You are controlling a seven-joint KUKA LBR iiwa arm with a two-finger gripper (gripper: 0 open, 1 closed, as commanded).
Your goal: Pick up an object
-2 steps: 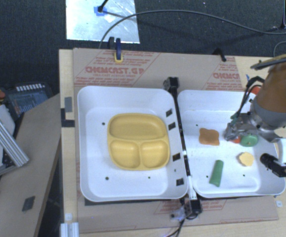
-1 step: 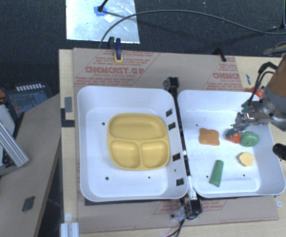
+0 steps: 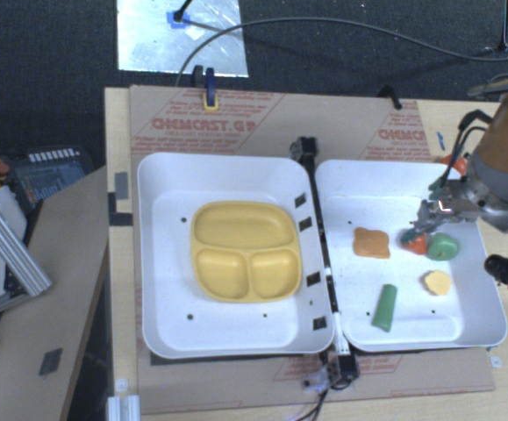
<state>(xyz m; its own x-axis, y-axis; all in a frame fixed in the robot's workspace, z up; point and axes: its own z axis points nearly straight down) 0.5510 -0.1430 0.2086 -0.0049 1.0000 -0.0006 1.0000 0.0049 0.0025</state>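
Red-and-green toy food (image 3: 431,245) sits in the right bin (image 3: 411,336) directly under the gripper (image 3: 429,219), whose spread cannot be told, touching or nearly touching it.

**One fixed camera above the bench**

The single camera hangs high over the bench (image 3: 262,112) and looks down at a slant, far enough back to take in both white bins whole. The gripper (image 3: 427,226) sits at the right of the picture, over the right bin (image 3: 411,327). The left bin (image 3: 166,235) lies well off to its left, and the dark floor (image 3: 43,60) runs beyond it along the top.
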